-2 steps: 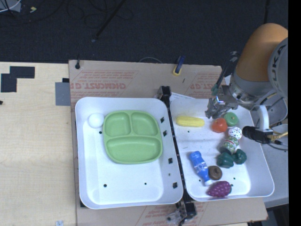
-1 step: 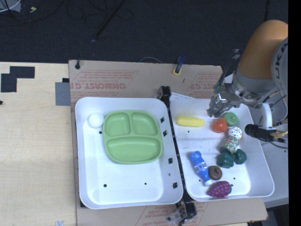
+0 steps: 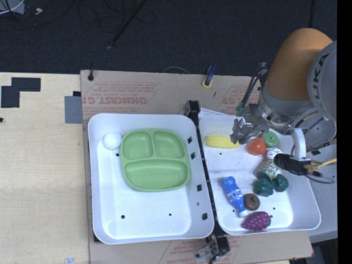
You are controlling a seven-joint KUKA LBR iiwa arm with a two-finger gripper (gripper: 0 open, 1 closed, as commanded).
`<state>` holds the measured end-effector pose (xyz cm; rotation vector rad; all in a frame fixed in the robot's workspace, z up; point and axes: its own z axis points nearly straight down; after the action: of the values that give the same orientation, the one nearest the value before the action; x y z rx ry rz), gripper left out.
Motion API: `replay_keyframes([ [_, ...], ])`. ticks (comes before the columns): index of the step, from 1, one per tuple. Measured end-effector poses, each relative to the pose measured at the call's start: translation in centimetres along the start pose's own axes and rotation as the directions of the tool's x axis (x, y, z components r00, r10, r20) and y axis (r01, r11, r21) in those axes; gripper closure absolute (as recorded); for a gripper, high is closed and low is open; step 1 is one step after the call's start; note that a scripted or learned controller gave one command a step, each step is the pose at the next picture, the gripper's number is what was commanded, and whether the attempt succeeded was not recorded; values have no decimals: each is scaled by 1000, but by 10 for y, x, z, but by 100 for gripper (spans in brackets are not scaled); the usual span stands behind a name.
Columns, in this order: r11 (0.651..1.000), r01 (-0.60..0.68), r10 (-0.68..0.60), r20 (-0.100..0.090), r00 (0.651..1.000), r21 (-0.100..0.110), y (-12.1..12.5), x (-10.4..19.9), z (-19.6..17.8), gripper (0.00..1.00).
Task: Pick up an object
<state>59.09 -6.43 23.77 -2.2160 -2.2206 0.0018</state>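
The arm [image 3: 308, 70] runs off the frame's right edge, its bulk covering the right bin's [image 3: 297, 216] far corner. Beside the yellow corn [image 3: 221, 142], the tool [image 3: 241, 130] is too dark to read, and the small can's [image 3: 269, 166] label is illegible.

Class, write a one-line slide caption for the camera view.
End effector poised beside yellow corn in the right bin; green tray in the left.
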Motion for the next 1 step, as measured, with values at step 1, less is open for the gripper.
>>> replay_keyframes([
  [1, 1000, 1, -1, 0, 1000, 0, -22, 44, -6, 100],
])
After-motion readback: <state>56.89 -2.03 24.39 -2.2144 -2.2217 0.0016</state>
